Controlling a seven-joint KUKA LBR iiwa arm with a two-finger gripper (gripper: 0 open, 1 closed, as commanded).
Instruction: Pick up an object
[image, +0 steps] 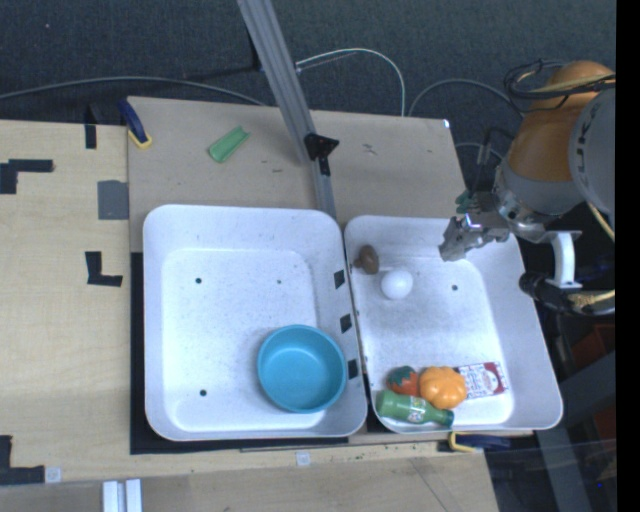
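Observation:
My gripper (458, 244) hangs over the upper right corner of the right bin (470, 315), with nothing visible between its fingers. A white ball (397, 285) lies to its lower left, and a small brown object (367, 259) rests near the bin's upper left wall. At the bin's front edge sit an orange fruit (441, 385), a small red item (403, 379), a green bottle (412, 408) and a red-and-white packet (484, 379). A blue bowl (300, 367) stands in the left bin (220, 300), at its lower right.
A grey pole (290, 95) slants across the bench behind the bins and ends at a black clamp. A green block (228, 144) lies on the bench at the back left. Cables run behind the right bin.

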